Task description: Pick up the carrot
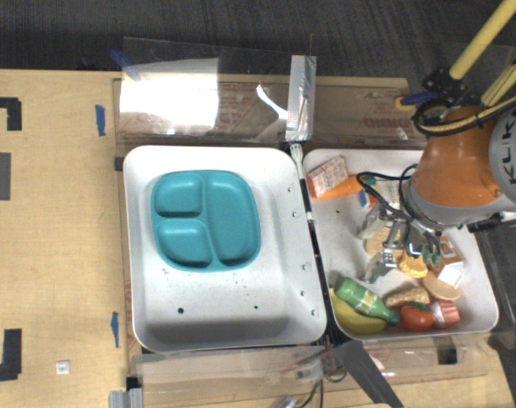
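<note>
The carrot (344,190) looks like a slim orange piece lying at the far left of the right bin (487,313), tucked against a small white and orange packet (327,175). My gripper (392,252) hangs low over the middle of that bin, below the orange wrist band, to the right of the carrot and nearer the front. It sits among a pile of toy foods, and I see nothing clearly held in it. The wrist and cables hide part of the bin's middle.
Along the front of the right bin lie a green vegetable (360,296), a yellow banana (360,320), a red tomato (416,317) and a bread piece (406,296). The left bin (147,304) holds a teal divided plate (206,219). A metal divider separates the bins.
</note>
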Controlling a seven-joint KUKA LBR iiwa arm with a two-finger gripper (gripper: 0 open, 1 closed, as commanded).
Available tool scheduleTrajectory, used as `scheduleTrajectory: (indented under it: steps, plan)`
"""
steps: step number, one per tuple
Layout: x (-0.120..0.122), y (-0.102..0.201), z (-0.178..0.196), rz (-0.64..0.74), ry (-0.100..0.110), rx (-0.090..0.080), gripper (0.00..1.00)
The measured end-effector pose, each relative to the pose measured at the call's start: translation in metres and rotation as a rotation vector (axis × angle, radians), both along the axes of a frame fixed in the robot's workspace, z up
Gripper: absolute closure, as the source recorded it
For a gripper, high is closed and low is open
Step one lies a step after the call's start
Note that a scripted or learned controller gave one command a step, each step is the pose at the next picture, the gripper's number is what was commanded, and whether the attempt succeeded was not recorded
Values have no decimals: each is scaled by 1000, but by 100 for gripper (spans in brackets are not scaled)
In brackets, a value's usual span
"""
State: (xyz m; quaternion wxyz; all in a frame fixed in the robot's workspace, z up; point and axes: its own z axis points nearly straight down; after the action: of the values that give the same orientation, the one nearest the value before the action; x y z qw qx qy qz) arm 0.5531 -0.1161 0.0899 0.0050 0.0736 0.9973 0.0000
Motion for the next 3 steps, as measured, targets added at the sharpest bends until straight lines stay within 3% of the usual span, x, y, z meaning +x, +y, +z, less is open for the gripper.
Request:
scheduleTrajectory:
  steps: [1, 2, 3]
  plan:
    - [-32, -19, 0, -52, -3, 0, 0]
    - [-28, -19, 13, -49, -14, -2, 100]
    - [-69, -108, 142, 182, -3, -8, 100]
